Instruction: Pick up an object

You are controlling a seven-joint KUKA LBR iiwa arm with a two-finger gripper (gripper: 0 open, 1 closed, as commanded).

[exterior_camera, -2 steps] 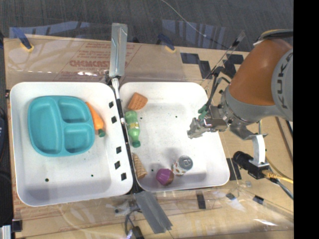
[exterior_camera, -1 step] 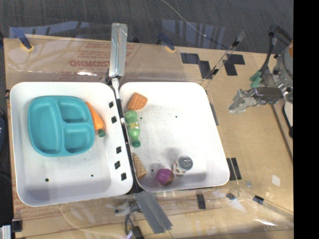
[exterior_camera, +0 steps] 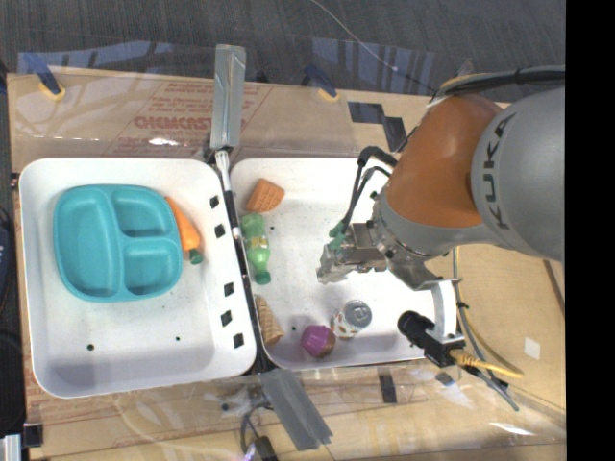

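Camera view: two white bins sit side by side on the bench, divided by a raised central wall [exterior_camera: 233,257]. The arm [exterior_camera: 480,176] enters from the right and covers the right half of the right bin [exterior_camera: 307,185]. The gripper [exterior_camera: 332,267] hangs over the open middle floor of that bin; whether its fingers are apart or together cannot be told, and nothing is visible between them. Free floor lies left of the gripper and toward the far wall. No object is held. Nearest the gripper, near the front wall, lie a purple ball [exterior_camera: 316,340] and, just beside it, a small silver-topped can [exterior_camera: 354,317]. Along the central wall lie a green bottle [exterior_camera: 255,248], an orange wedge [exterior_camera: 264,197] near the far corner, and a tan cone [exterior_camera: 269,320] near the front; these crowd the left edge. The left bin [exterior_camera: 115,363] holds a teal divided tray [exterior_camera: 115,243] with a carrot [exterior_camera: 185,229] touching its right rim. Its front half is bare floor.
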